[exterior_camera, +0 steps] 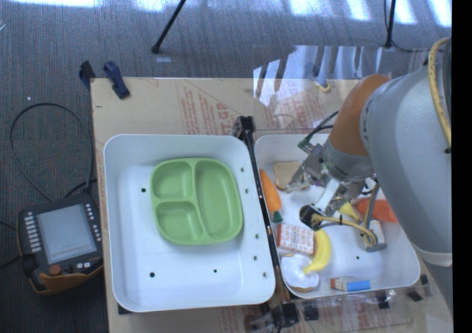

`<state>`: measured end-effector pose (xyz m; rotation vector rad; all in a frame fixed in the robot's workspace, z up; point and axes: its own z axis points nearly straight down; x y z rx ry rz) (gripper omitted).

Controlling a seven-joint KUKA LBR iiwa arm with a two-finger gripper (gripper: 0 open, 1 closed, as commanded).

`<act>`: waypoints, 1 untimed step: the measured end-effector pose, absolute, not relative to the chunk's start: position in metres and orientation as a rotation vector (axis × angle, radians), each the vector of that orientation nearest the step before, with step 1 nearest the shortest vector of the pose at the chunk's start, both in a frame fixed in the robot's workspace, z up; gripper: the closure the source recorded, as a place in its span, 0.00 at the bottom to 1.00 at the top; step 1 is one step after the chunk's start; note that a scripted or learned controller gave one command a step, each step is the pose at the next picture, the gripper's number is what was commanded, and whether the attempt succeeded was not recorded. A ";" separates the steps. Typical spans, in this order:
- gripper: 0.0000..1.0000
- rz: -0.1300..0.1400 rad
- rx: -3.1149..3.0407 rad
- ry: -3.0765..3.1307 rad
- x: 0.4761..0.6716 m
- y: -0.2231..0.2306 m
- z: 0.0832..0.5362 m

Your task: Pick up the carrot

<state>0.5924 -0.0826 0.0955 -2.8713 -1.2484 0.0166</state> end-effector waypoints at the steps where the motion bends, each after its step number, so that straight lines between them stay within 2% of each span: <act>1: 1.00 0.022 -2.864 -1.256 0.592 -0.083 0.105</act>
